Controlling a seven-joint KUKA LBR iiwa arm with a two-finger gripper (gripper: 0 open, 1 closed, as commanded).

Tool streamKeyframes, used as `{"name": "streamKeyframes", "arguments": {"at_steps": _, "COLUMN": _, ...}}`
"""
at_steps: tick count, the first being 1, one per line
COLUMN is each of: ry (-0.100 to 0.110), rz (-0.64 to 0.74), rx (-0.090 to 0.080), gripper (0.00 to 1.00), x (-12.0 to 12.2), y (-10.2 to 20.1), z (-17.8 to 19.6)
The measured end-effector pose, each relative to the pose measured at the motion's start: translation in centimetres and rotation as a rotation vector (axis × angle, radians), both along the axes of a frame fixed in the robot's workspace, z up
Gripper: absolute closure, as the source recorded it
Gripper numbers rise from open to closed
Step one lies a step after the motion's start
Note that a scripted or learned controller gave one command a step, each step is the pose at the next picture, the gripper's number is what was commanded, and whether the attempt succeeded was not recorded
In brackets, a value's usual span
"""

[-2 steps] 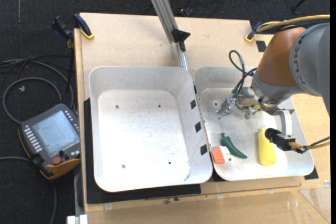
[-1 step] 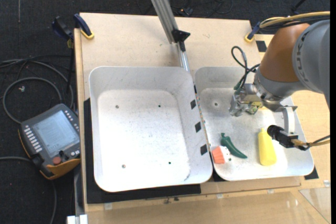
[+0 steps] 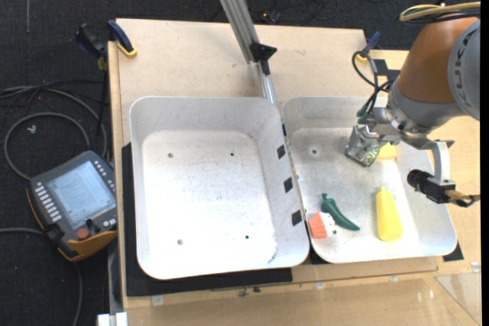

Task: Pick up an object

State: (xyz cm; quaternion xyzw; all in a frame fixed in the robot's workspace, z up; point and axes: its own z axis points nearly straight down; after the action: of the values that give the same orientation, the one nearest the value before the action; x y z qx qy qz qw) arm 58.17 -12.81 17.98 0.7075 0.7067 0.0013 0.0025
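Note:
My gripper (image 3: 364, 150) is low in the right bin (image 3: 328, 118), near its back right part. A small yellow-green object (image 3: 372, 157) lies right at its tip, partly hidden by it, and a flat yellow piece (image 3: 387, 152) shows just to the right. Whether either one is held I cannot make out. Toward the front of the same bin lie a yellow bottle-shaped toy (image 3: 388, 214), a green toy (image 3: 337, 212) and a small orange and white object (image 3: 320, 225).
The left bin (image 3: 153, 118) stands beside the right one, their walls meeting at the middle. A slanted metal rod (image 3: 233, 4) reaches down to the back of the bins. A teach pendant (image 3: 72, 198) lies on the floor at left.

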Motion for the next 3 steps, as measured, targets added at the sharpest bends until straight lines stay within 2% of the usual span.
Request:
{"name": "streamKeyframes", "arguments": {"at_steps": 1, "ry": 0.001, "rz": 0.003, "rx": 0.001, "gripper": 1.0, "x": 0.1, "y": 0.0, "z": 2.4}}
{"name": "streamKeyframes", "arguments": {"at_steps": 3, "ry": 0.006, "rz": 0.009, "rx": 0.004, "gripper": 1.0, "x": 0.5, "y": 11.0, "z": 2.6}}
